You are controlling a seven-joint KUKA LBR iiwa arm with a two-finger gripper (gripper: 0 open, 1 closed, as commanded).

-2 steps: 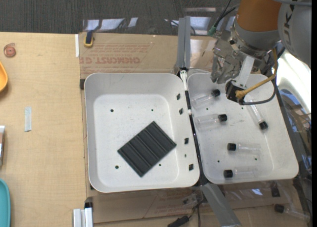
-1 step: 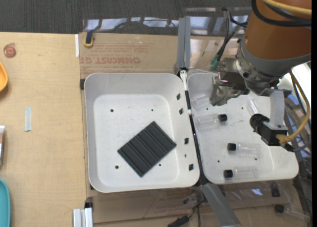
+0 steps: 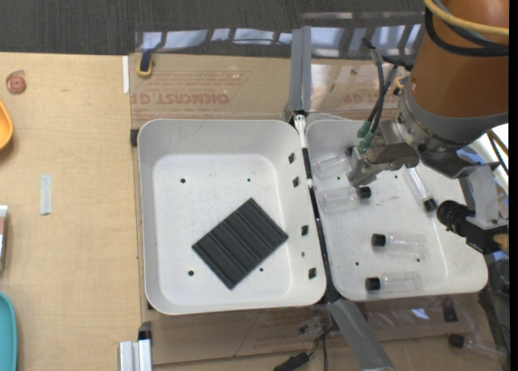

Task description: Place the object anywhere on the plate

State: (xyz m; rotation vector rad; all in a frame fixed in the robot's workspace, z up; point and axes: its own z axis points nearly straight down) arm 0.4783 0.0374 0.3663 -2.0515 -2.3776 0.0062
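Look at the left bin: the plate, a dark ribbed rectangle, lies turned at an angle on its floor, nearer the bin's near right side. In the right bin you see several clear vials with black caps. One vial lies just under the pincer, another vial sits mid-bin, and a third vial rests by the near rim, well apart from the plate. The arm reaches in from the right, and its pincer hangs low over the far left part of the right bin. You cannot tell from this angle whether the pincer is released or clenched.
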